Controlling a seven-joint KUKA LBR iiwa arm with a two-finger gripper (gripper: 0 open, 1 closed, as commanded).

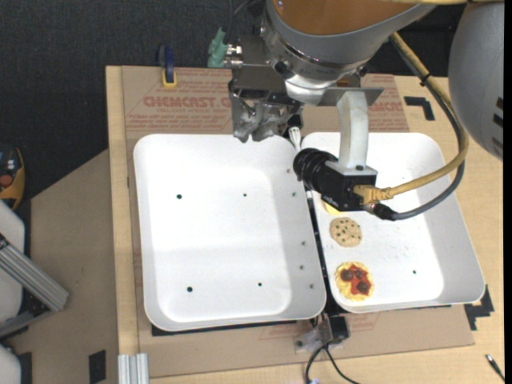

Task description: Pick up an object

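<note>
The metal gripper [258, 126] is being held above the far rim of the left bin [160, 214]; its state cannot be told. A round speckled cookie [346, 231] and a round pizza-like piece [354, 281] are lying in the smooth right bin [436, 238].

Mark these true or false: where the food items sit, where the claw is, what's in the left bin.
1. The cookie lies in the right bin. True.
2. The pizza piece lies in the left bin. False: it lies in the right bin, nearer the camera than the cookie.
3. The claw hangs above the far edge of the left bin. True.
4. The cookie and the pizza piece touch. False: a gap of white shows between them.
</note>
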